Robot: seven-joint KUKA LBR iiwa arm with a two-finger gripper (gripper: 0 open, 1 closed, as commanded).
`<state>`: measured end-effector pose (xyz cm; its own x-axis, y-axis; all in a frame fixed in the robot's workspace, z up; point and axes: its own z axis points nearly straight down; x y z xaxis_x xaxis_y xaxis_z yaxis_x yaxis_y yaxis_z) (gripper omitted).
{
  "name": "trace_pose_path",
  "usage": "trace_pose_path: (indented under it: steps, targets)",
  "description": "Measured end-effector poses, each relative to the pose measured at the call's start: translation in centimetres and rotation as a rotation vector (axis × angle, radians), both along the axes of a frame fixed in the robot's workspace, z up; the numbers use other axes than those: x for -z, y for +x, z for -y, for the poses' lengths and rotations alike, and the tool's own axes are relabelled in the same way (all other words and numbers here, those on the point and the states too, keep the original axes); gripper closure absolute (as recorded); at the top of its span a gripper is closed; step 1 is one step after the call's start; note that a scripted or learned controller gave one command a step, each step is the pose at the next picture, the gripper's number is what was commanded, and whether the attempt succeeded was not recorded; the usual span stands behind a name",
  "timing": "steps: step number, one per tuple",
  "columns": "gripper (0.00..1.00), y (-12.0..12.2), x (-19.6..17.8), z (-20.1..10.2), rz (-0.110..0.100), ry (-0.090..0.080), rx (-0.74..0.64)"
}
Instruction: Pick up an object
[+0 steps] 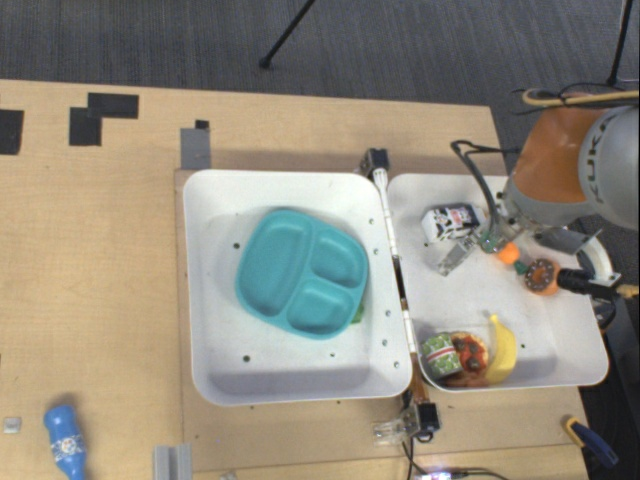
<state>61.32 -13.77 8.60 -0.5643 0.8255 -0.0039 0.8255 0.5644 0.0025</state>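
The two-finger gripper (458, 255) hangs low in the right-hand white bin (570, 368), its grey fingers pointing toward the divider; they stand slightly apart with nothing visible between them. Just above it, touching or nearly so, lies a small white packet with dark printing (447, 221). Behind it, toward the arm, sit a small orange piece (509, 253) and a round brown-red object (541, 276). Well below it, in the bin's near corner, rest a yellow banana (503, 349) and a crumpled red-and-green wrapper (452, 356). Beyond the divider, the left-hand white bin (215, 368) holds a teal plastic compartment tray (303, 273). The grey arm with its orange band (555, 158) slants in from the right.
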Motion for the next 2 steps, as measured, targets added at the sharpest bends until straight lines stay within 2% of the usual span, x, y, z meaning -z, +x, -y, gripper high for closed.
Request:
trace_pose_path:
  steps: [1,2]
  targets:
    - [0.00,0.3,0.0,5.0,0.001,0.000,-0.091]
    - [1.00,0.6,-1.2,4.9,0.008,-0.001,-0.091]
